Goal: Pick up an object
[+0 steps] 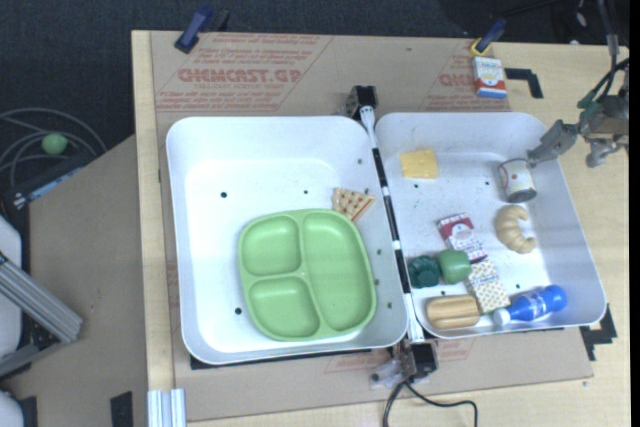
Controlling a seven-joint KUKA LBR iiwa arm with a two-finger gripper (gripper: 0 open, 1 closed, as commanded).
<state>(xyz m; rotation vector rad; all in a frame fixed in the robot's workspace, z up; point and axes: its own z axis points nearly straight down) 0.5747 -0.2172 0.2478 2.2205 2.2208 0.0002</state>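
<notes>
Arm: hanging out at the far right edge of the bench, above the rim of the right bin (590, 255), not down in it yet.

Gripper (590, 130): honestly can't tell if it's apart or together from where I'm standing, it's just a tangle of grey metal at the edge. Nothing looks caught in it.

Right bin stuff: yellow cheese slice (419, 163) up top, a small can (516, 180) lying just inside the right side, closest to the gripper, a croissant (516, 226) below that, a little red packet (457, 232) mid-bin, green veggies (440, 267), a hot dog bun (452, 312) and a blue bottle (530, 303) along the bottom.

Left bin (200, 165): green divided plate (305, 273) and a waffle cracker (351, 203) near the divider.

Progress: basically zero so far. Everything's sitting in the bins, nothing lifted.

Left to do: pick a target, drop in, close, lift. My bet is the can, since it's nearest, but that's a guess.
</notes>
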